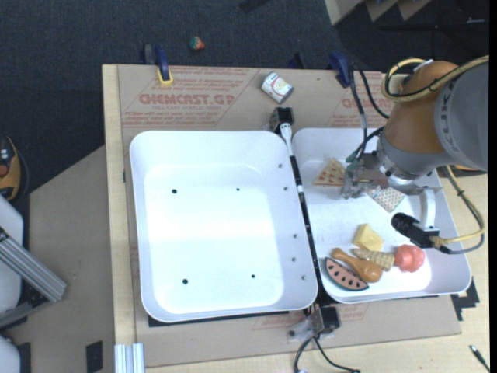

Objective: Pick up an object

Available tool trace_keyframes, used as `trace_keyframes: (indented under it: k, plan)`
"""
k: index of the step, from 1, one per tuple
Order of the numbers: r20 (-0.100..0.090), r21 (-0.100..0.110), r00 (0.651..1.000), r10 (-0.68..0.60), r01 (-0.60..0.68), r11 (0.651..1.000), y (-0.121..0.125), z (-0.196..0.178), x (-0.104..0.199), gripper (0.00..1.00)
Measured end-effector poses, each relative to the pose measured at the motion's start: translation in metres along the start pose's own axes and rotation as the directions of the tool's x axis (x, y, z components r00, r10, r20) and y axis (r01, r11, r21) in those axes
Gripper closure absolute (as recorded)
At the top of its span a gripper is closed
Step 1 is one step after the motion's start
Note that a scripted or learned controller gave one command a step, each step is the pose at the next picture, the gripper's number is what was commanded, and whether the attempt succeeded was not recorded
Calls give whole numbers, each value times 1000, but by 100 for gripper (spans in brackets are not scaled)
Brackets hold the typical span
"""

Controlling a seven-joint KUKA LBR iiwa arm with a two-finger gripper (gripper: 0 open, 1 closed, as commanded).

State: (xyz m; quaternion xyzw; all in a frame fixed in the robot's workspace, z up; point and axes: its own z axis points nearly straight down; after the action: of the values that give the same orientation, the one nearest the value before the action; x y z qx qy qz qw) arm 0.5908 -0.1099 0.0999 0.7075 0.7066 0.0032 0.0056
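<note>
Toy food pieces lay in the right-hand shallow white bin point(458, 274), gathered mostly toward its near corner: a pale yellow wedge like cheese point(370, 238), an orange-brown sausage-shaped piece point(359, 265) just below it, a dark watermelon slice with a red face point(345, 274) touching the sausage on its left, and a round red tomato-like piece point(410, 258) just to the right. Farther back in the same bin sat a tan waffle-patterned triangle point(330, 174), and beside it a pinkish checkered flat piece point(386, 199), partly covered by the arm.

The grey arm with its orange band point(419, 123) reached in from the right and hung over the back half of that bin. Its two-finger gripper point(356, 183) was down between the waffle triangle and the checkered piece, close to both; whether it had hold of anything could not be told from this angle.

The left-hand shallow white bin point(147, 231) sat alongside, touching the right one along a dark seam. Behind the bins, on the brown cardboard bench top point(202, 95), rested a small white box-like object point(276, 87).
</note>
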Motion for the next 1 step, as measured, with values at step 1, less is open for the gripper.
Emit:
trace_keyframes:
  k: [1]
  plan:
    - [0, 2, 1000, 0, 0, 1000, 0, 1, 0, 0]
